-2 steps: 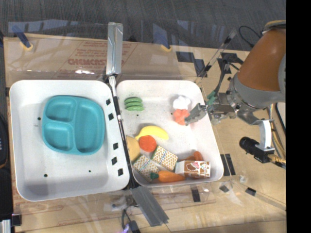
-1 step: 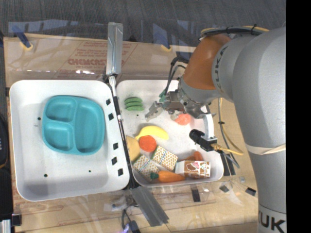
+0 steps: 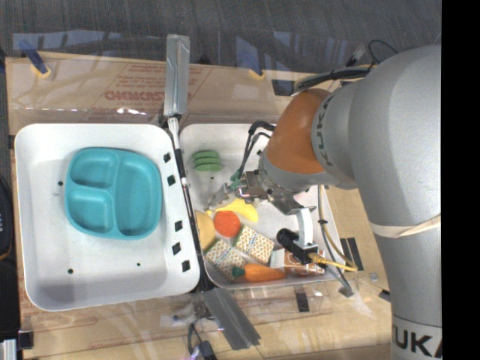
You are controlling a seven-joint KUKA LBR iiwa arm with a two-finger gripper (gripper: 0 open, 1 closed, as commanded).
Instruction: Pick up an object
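Arm (image 3: 390, 163), grey with an orange band, occupies the right side and reaches down into the right bin (image 3: 225, 137). Bench (image 3: 90, 88) carries both white bins side by side. Left bin (image 3: 37, 223) holds a teal divided plate (image 3: 114, 191), lying flat near its middle. Right bin contains a cluster of small items at its lower left: a patterned packet (image 3: 241, 250), a carrot (image 3: 259, 274) along the near wall, an orange-red round object (image 3: 227, 223), a yellow piece (image 3: 244, 210) just above it, and a green ridged item (image 3: 206, 160) apart near the far wall. Pincer (image 3: 251, 190) sits low over the yellow piece; whether it is wide, narrow or gripping cannot be told.
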